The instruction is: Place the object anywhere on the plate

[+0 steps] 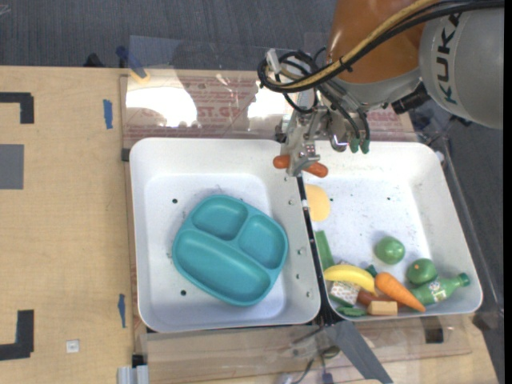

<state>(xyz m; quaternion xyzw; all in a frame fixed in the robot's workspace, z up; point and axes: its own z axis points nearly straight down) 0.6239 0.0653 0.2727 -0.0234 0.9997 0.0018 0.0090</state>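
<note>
Two white bins (pixel 152 214): 1 teal plate (pixel 230 249), hand (pixel 300 160) w/ 1 orange sausage (pixel 282 162).

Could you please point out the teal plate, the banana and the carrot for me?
teal plate (pixel 210 256): camera view, on its large front compartment.
banana (pixel 349 275): camera view, on its yellow middle.
carrot (pixel 398 291): camera view, on its orange body.

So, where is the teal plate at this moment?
In the camera view, the teal plate lies in the left bin, toward its front and middle. It is across the divider from the banana and carrot in the right bin.
</note>
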